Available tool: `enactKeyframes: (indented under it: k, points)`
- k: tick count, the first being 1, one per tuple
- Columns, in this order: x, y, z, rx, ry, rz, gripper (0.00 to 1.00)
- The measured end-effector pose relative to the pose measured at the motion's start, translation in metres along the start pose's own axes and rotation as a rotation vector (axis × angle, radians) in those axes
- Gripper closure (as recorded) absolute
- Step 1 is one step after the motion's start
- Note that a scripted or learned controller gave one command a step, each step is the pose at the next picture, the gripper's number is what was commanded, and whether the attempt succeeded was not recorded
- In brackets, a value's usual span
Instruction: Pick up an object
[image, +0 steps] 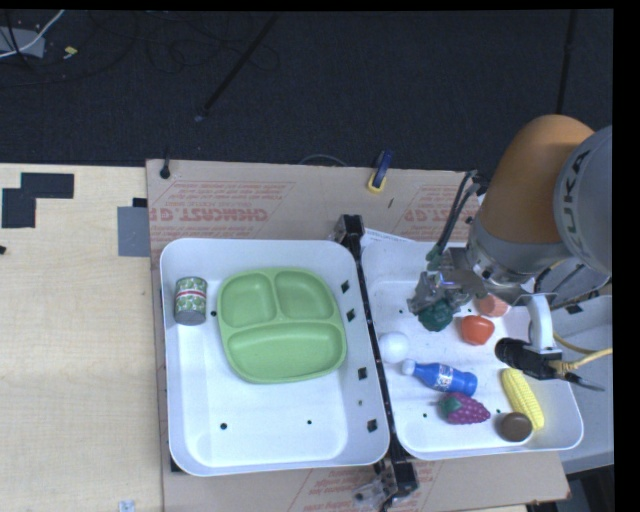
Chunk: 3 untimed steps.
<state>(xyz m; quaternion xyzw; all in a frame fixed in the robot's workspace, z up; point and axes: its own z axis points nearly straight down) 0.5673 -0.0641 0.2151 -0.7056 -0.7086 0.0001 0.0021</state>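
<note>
White plastic forms the two shallow bins on my bench, seen from above at a slant. Nearest the camera, along the front of the right bin (560, 440), lie a brown round piece (515, 427), a yellow corn cob (522, 396), a purple grape bunch (463, 409) and a blue bottle (443, 377) on its side, with a small white ball (394, 346) just beyond. The left bin (200, 430) holds a green divided plate (281, 325) and a small can (190, 299) near its left wall. Farther back in the right bin, my gripper (432, 303) sits low over a dark green object (437, 318), apparently touching it, with a red tomato-like piece (477, 329) just beside. I cannot tell how my tool is set, nor whether it has the green object. My worry: the object may sit off-centre and slip out on lifting, or I may nudge the red piece beside it.
</note>
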Motion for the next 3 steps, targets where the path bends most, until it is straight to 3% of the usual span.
enactKeyframes:
  k: [2,3]
  points:
    - [0.104,0.046,0.003,-0.002,0.000,-0.001,1.00]
    - [0.160,0.069,-0.016,-0.004,0.000,0.000,1.00]
